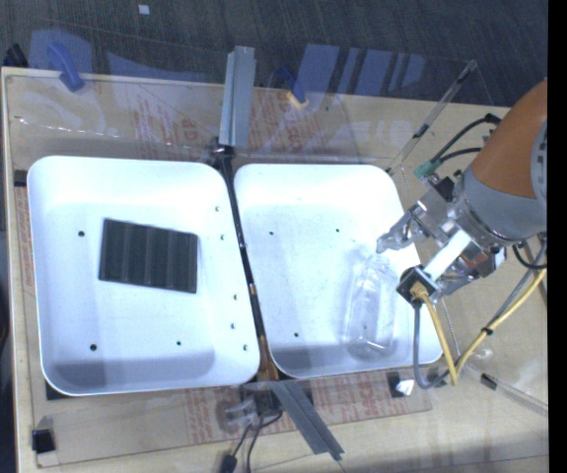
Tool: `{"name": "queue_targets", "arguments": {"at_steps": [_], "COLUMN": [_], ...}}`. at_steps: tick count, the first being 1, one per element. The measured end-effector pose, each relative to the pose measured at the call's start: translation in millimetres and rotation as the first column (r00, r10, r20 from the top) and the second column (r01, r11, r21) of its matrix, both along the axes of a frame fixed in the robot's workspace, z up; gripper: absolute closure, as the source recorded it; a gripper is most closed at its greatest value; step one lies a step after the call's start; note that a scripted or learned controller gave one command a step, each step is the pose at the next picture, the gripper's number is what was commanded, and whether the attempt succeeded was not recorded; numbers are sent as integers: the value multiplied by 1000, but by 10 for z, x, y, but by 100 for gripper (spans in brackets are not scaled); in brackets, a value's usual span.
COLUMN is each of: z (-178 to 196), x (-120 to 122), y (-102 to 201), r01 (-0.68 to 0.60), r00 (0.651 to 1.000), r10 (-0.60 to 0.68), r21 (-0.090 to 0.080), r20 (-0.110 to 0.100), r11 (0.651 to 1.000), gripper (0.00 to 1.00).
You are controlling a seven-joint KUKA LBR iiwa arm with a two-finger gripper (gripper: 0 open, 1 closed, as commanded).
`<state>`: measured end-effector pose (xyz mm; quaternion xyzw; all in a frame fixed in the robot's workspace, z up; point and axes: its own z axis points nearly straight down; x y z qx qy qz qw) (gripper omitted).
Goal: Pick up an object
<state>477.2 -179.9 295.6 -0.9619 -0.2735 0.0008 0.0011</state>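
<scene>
Pick not done yet. The claw (pixel 397 238) hangs over the right side of the right bin (pixel 303 264), near its right wall, with nothing visibly in it. Can't tell whether the claw is apart or together; it is too small and shiny at this angle. The arm (pixel 505 180) comes in from the right edge of the worktop (pixel 362 417).

Likely target is the clear bottle (pixel 369 308), lying on its side on the floor of the right bin, close to the right wall and toward the near end. Its upper end sits just beside the claw, but contact can't be confirmed. Judged stage: approach or pre-grasp. Everything is left to do: descend, close, lift.

Bottle look: transparent, almost lost against the white bin, just faint outlines and glints. It lies roughly lengthwise along the wall, and the narrower end seems to point up toward the claw. Probably light and slippery, and it could roll or skid if nudged from the side.

The other candidate is a dark ribbed mat (pixel 149 255) — flat, rectangular, in the middle of the left bin (pixel 66 195), well apart from the claw and untouched.
</scene>
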Motion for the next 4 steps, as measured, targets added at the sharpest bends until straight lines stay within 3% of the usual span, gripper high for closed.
{"name": "queue_targets", "arguments": {"at_steps": [1,2,3,4], "z": [721,953,461,1254], "x": [8,522,1242,1065], "y": [-299,-299,-284,372], "r01": [96,293,336,294], "r00": [995,956,942,956], "r10": [-96,-293,-336,-294], "r21": [-1,-2,-1,0], "r20": [3,1,-4,4], "r11": [995,956,942,956], "gripper": [0,0,0,0]}}
